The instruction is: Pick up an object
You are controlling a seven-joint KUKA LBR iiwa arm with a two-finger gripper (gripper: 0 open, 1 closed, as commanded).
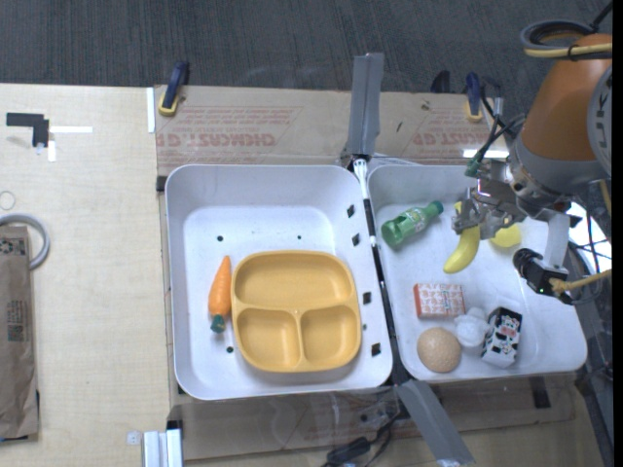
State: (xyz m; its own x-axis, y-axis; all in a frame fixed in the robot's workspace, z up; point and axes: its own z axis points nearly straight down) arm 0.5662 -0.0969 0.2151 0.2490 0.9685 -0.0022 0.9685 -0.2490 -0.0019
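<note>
My gripper (480,216) hangs over the back of the right bin (560,358), just above the upper end of a yellow banana (462,252). Whether it touches the banana I cannot tell. A green bottle (412,223) lies to its left. A small yellow object (507,236) sits right beside the gripper on its right. Nearer the front of this bin lie a pink box (439,300), a tan egg-shaped ball (439,349), a white lump (471,330) and a black-and-white carton (502,337).
The left bin (185,261) holds a yellow divided plate (294,310) and an orange carrot (220,290) along the plate's left side. A grey divider post (365,105) stands between the bins at the back. Cables (584,280) trail on the right bin's right side.
</note>
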